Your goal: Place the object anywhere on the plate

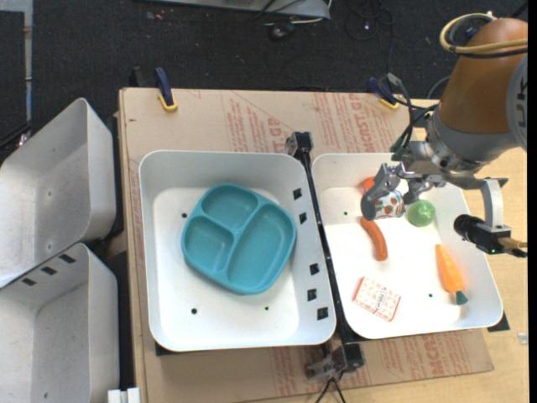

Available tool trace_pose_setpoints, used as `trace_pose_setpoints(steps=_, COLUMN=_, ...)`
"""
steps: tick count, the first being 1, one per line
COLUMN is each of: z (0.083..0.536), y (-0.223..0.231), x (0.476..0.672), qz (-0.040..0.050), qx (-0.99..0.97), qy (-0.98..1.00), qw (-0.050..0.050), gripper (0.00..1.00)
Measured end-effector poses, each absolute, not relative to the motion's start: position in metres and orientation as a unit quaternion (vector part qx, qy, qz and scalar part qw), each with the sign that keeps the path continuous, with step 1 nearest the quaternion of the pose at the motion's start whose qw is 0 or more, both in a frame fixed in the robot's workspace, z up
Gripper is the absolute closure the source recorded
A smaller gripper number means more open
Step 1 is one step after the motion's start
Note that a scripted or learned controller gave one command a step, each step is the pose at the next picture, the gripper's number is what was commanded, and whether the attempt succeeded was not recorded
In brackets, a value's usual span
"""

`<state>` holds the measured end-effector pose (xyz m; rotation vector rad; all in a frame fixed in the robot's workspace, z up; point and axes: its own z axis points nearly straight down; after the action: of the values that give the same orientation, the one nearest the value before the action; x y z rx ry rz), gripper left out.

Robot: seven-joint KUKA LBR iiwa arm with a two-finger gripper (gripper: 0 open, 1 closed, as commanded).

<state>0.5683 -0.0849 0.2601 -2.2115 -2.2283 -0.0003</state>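
Observation:
A teal plate (239, 238) with three compartments lies in the left bin (159, 309), with nothing on it. My gripper (391, 190) hangs over the back of the right bin (482, 313), well to the right of the plate. Directly under it sits a small white object with red marks (388, 205), and an orange piece (367, 185) shows at its left. I cannot make out whether the gripper touches the white object.
The right bin also holds a green ball (420, 215), a reddish sausage (375, 238), a carrot (450, 274) and a flat red-and-white packet (377, 299). A black divider (317, 242) runs between the two bins. Spare white bins (50, 183) stand at the left.

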Motion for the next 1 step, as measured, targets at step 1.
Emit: trace_pose_setpoints(steps=1, z=0.2485, y=-0.0370, x=0.5740, qz=0.0002, qx=-0.704, qy=-0.710, qw=0.001, gripper=1.00)
